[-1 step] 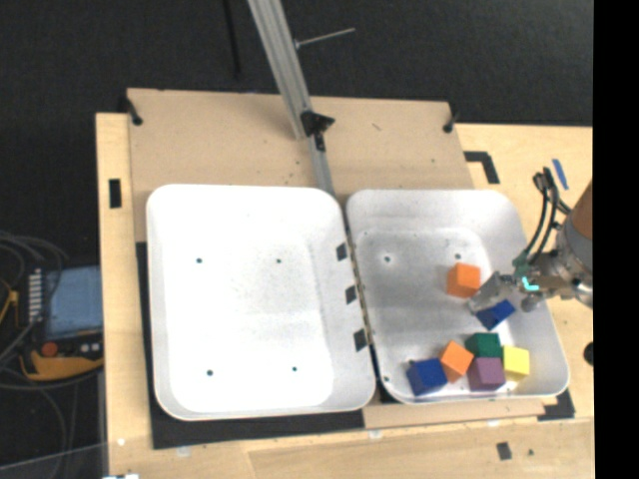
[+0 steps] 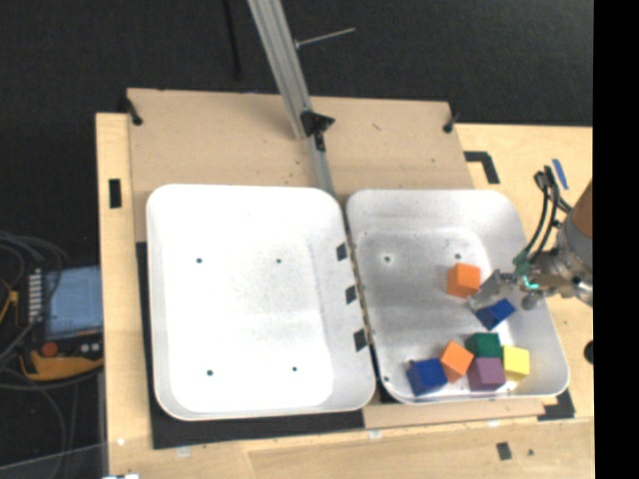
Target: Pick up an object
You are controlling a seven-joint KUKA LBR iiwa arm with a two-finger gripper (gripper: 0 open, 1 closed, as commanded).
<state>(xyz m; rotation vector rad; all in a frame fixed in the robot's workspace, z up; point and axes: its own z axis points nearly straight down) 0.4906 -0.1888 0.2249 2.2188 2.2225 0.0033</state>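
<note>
Your gripper (image 2: 496, 292) hangs low in the right bin (image 2: 419, 218); finger state, cannot tell. Blue cube (image 2: 495, 313) sits just below it, orange cube (image 2: 462, 279) just left. Probably light, rigid blocks; pinch opposite flat faces

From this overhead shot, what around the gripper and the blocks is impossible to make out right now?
- Gripper: small and blurred in the camera view, so finger state and any contact with the orange block or the blue block beneath it are unreadable.
- Arm: cut off by the right edge.
- Green block: partly covered by the purple block in front.
- Right bin: its far-right rim sits behind the arm.
</note>
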